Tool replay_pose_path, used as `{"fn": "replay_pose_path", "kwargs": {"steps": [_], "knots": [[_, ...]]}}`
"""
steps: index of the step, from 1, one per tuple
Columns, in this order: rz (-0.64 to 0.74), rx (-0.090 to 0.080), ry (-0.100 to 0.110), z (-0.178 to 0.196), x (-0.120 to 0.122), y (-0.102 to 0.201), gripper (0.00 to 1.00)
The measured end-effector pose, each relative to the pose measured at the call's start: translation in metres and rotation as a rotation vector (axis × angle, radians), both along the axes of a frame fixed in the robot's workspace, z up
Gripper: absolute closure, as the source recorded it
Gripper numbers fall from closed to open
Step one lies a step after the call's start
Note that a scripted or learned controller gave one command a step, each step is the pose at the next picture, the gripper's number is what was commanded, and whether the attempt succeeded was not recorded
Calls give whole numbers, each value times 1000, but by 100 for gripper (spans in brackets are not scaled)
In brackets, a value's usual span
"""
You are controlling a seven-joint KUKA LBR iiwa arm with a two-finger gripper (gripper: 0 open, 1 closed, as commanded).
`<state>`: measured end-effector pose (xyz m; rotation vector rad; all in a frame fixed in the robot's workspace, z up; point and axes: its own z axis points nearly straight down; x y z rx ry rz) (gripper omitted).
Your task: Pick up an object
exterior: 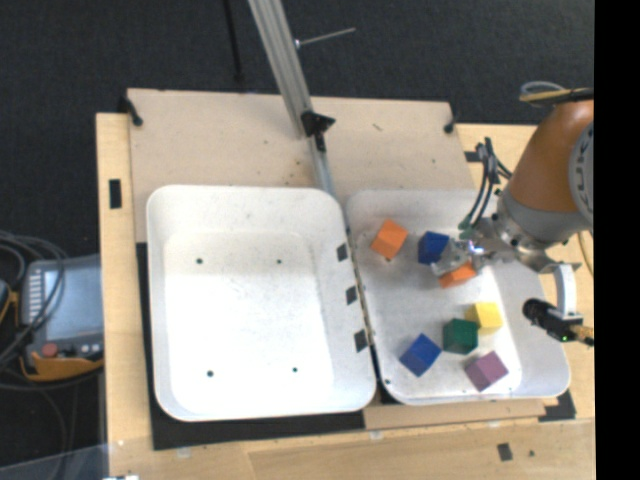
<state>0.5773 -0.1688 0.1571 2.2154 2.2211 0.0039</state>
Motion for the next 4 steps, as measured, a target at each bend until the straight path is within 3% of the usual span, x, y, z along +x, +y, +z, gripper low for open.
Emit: {"fn": "replay_pose_path", "kwargs": {"steps": [2,4], "knots": [[2,1,1,68,2,-7,100],[6,3,2,75,5,107,100]]}}
